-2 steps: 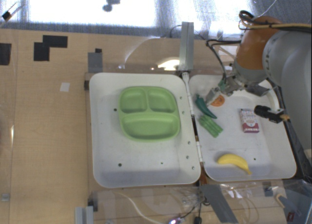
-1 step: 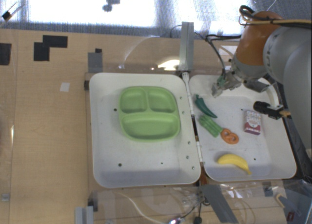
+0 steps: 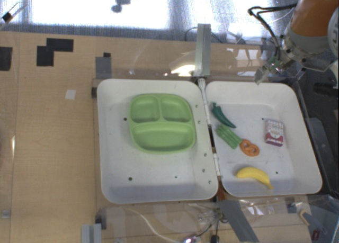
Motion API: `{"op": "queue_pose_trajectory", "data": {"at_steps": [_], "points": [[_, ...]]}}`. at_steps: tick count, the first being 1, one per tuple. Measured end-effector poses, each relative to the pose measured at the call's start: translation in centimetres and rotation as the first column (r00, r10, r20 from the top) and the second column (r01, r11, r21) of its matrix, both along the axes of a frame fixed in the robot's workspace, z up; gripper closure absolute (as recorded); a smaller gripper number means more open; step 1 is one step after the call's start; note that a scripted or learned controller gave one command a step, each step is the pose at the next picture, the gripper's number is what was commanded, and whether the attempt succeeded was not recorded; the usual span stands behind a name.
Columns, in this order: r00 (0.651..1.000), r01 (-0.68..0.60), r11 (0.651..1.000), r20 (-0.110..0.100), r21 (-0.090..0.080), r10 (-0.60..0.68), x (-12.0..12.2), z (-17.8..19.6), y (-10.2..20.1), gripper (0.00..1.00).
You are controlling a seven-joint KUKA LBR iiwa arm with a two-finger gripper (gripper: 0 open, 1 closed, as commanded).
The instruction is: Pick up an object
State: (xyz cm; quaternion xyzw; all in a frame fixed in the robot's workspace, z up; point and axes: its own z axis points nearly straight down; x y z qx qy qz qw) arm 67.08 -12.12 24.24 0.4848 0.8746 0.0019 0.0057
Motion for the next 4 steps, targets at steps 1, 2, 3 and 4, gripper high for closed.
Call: {"op": "queue_pose_trajectory", "data": {"at_steps": [1, 2, 3, 4], "points": [[0.998, -0.057, 0.998, 0.0, 0.0, 0.057, -0.1, 9.4, 1.3, 1.0], [0.985, -0.175, 0.985, -0.006, 0.001, 0.175, -5.6, -3.1, -0.2, 1.0], [0.985, -0.174, 0.985, -0.004, 0.0, 0.174, -5.6, -3.1, -0.2, 0.0], [0.982, -0.189, 0.982, -0.003, 0.0, 0.189, -11.8, -14.7, 1.3, 0.0]]}}
